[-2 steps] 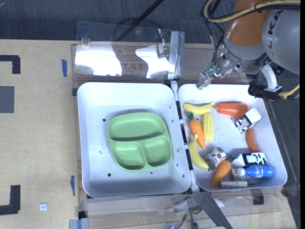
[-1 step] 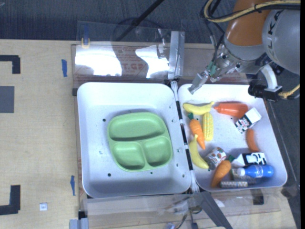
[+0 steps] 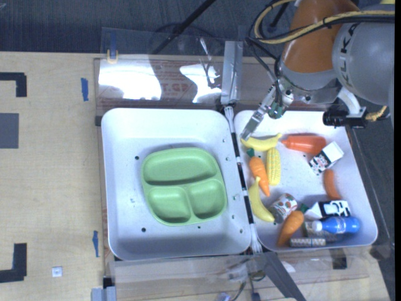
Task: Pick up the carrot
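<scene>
A small orange carrot (image 3: 259, 171) with a green top lies at the left side of the right bin (image 3: 362, 187), between a corn cob (image 3: 274, 165) and the bin's wall. A second, thicker carrot (image 3: 290, 226) lies near the bin's front edge. My gripper (image 3: 250, 126) hangs over the bin's back left corner, slanting down to the left, just above a yellow banana (image 3: 263, 142). It sits a short way behind the small carrot and nothing shows in its grasp.
The right bin also holds an orange-red vegetable (image 3: 305, 144), a white carton (image 3: 326, 156), a sausage (image 3: 329, 182), another banana (image 3: 260, 207), a can (image 3: 285, 202) and a blue bottle (image 3: 341, 225). A green divided plate (image 3: 182, 184) lies in the left bin (image 3: 119, 168).
</scene>
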